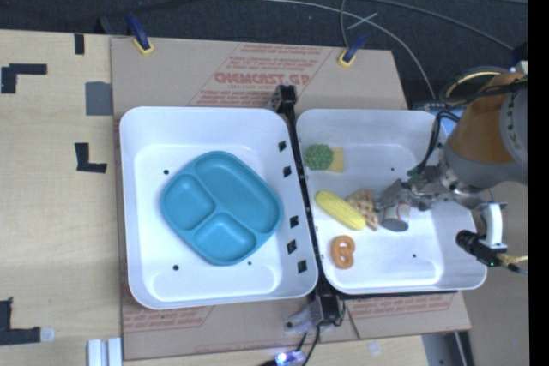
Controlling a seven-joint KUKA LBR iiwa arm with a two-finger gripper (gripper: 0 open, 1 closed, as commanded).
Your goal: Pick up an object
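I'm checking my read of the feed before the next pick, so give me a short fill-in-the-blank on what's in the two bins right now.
1. The blue divided plate lies in the ____ bin.
2. The yellow corn cob lies in the ____ bin.
3. The orange pretzel lies nearer the camera than the ____ cob.
4. The gripper is over the ____ bin.

Missing words: left; right; corn; right

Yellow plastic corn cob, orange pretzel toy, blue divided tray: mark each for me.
Yellow plastic corn cob (340, 210), camera view, mid-length of cob.
Orange pretzel toy (343, 252), camera view, its looped body.
Blue divided tray (221, 207), camera view, central divider.
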